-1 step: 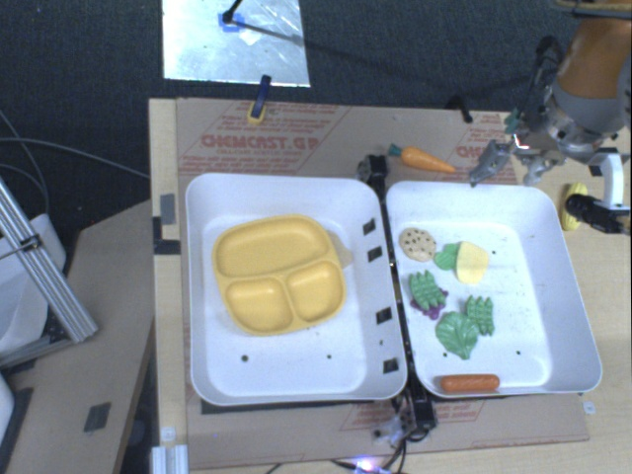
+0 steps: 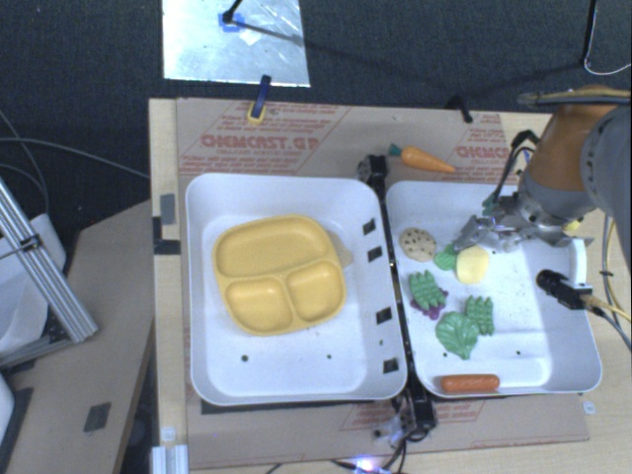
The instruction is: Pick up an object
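I see the gripper (image 2: 472,237) low over the right bin (image 2: 568,363), reaching in from the right, but I can't tell from this slant what state it is in. A yellow lemon-like piece (image 2: 473,265) lies just below its tip, touching or nearly so, with a small green piece (image 2: 446,260) beside that. A cookie (image 2: 418,244) lies left of the tip. Farther below are green grapes (image 2: 427,292), a leafy green piece (image 2: 457,333), another green bunch (image 2: 480,314) and a sausage (image 2: 469,384) at the near wall. A carrot (image 2: 423,159) lies on the bench above, outside. Well left, the other bin (image 2: 286,383) holds a yellow divided plate (image 2: 278,273).
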Robot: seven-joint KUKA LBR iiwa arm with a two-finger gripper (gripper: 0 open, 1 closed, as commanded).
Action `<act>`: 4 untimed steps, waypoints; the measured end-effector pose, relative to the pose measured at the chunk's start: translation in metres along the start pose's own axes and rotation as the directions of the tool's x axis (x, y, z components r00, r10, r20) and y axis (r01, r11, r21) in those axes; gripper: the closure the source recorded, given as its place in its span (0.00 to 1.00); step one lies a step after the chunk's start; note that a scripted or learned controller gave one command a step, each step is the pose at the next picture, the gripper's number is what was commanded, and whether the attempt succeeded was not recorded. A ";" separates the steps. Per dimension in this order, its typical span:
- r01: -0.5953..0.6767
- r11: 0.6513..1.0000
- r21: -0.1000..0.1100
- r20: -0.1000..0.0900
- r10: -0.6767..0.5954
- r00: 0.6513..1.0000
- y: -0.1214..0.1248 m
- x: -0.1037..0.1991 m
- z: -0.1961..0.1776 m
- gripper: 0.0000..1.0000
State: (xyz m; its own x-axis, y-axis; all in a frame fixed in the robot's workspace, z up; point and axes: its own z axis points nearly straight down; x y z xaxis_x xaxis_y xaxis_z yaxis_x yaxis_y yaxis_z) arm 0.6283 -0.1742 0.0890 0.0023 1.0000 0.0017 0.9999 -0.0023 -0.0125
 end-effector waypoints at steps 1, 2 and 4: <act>-0.004 1.000 -0.011 0.004 0.004 1.000 -0.109 -0.035 -0.047 0.00; 0.005 1.000 -0.028 0.008 -0.005 1.000 -0.143 -0.028 -0.190 0.00; 0.007 1.000 -0.018 0.003 -0.007 1.000 -0.114 0.003 0.005 0.00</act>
State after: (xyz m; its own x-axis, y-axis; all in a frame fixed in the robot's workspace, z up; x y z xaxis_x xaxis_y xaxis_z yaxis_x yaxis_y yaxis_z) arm 0.5140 -0.1705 0.0855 -0.0051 1.0000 -0.0014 1.0000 0.0051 0.0060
